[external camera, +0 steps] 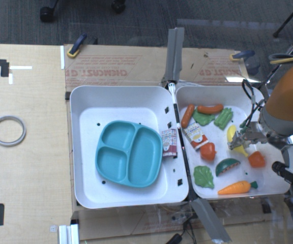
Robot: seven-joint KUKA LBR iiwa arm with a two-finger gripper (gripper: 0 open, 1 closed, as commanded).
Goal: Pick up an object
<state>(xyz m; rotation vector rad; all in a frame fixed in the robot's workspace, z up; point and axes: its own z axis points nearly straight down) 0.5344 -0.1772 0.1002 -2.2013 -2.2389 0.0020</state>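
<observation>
A: White plastic, two bins. The left bin (80,151) carries a teal divided plate (129,153) with a small packet (169,143) leaning at its three o'clock. The right bin (279,188) has the toy food, and the arm (284,103) comes in over its three o'clock wall.

B: And the claw?

A: The gripper (239,141) is low over the middle of the right bin, right on a yellow piece (232,134) that looks like a banana. Whether it is open, shut or holding anything — I cannot tell; the tips are too small and cluttered.

B: So the banana is the target?

A: My guess. It sits at the claw's ten o'clock, touching or nearly so, long axis roughly twelve to six, upper end toward the bin's far wall.

B: What else is near?

A: A tomato (257,159) at the claw's four o'clock, a watermelon slice (228,165) at seven, a carrot (235,188) further down, lying three to nine — leafy end toward three.
</observation>
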